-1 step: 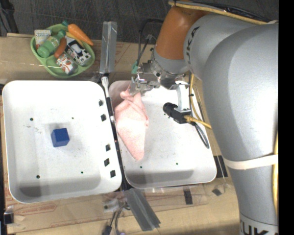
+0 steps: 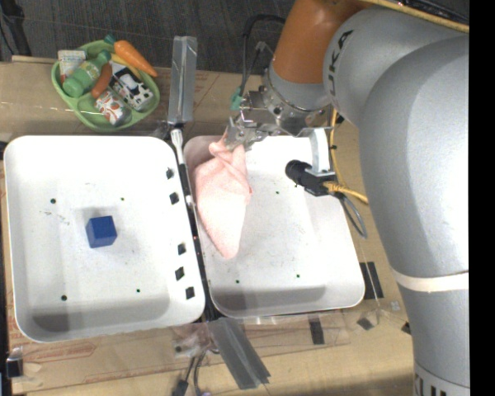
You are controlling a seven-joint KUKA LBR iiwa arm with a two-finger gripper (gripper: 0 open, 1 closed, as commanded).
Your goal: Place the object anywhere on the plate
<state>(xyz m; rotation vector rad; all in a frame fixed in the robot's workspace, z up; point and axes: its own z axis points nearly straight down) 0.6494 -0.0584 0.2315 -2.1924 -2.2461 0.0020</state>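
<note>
pink, soft cloth point(image 2: 222, 195) was gripped at its top corner by the two-finger gripper point(image 2: 241, 134). it was draped over the right white bin point(image 2: 330, 254).

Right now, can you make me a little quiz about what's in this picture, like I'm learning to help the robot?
1. True or false: the blue cube sits in the left bin.
2. What hangs from the claw? A) pink cloth B) carrot C) blue cube
3. Fill in: the green bowl of toy food sits on the bench behind the ____ bin.

Key: 1 true. 2 A, the pink cloth hangs over the right bin. 3 left.
</note>
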